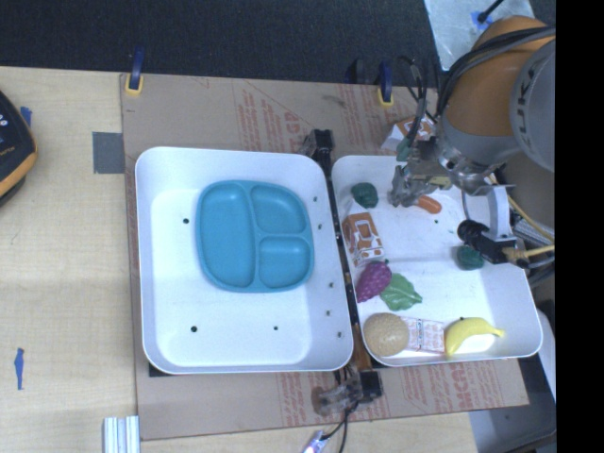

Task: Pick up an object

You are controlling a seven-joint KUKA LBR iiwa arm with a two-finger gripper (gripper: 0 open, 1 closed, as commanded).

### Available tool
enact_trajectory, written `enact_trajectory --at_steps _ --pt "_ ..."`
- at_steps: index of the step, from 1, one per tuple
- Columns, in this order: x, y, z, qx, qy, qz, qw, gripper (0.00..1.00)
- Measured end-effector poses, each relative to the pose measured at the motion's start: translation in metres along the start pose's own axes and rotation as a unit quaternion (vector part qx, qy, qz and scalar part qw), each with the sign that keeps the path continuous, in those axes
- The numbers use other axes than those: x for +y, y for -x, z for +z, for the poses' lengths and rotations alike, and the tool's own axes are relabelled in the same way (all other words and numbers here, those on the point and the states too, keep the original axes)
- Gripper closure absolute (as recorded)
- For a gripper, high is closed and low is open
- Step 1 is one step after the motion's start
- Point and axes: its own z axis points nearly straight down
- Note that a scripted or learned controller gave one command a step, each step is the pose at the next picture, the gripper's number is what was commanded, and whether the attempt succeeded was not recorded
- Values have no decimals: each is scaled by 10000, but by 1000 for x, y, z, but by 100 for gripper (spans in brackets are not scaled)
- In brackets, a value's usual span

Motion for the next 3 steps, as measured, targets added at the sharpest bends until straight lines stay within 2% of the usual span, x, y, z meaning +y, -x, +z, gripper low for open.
enact_trajectory --at_steps 1,2,3 --pt "-1 0 1 -2 -12 4 10000 0" --pt "43 13 26 -3 -5 3 10000 0" --pt "44 13 89 -4 -1 9 10000 0"
